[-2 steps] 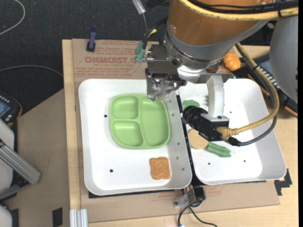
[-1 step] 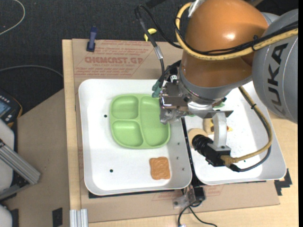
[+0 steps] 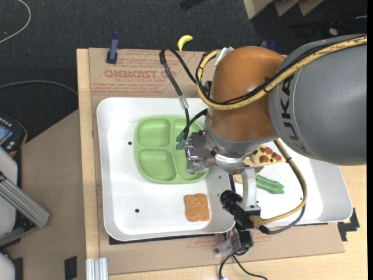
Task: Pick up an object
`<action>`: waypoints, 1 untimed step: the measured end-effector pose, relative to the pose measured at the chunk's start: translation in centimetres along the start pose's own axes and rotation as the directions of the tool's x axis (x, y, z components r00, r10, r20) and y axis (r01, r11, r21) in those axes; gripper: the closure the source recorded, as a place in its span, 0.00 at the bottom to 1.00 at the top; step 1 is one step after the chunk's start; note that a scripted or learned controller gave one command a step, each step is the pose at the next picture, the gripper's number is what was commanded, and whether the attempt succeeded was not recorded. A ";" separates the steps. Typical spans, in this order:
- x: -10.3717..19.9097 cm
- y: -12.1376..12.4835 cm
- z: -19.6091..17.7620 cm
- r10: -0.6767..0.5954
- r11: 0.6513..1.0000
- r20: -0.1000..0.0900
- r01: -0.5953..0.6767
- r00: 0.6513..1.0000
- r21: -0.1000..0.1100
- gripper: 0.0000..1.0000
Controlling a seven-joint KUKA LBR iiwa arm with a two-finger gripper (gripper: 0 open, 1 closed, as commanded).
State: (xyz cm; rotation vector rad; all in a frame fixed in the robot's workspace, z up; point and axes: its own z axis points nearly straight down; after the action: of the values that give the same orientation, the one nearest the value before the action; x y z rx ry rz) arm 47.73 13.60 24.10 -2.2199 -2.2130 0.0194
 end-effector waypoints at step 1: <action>-2.8 0.9 -17.8 -0.002 0.999 -0.008 0.002 1.000 -0.035 1.00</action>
State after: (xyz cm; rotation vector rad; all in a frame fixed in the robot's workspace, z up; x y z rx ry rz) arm 48.83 10.82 41.90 -2.2312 -2.2281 -0.0286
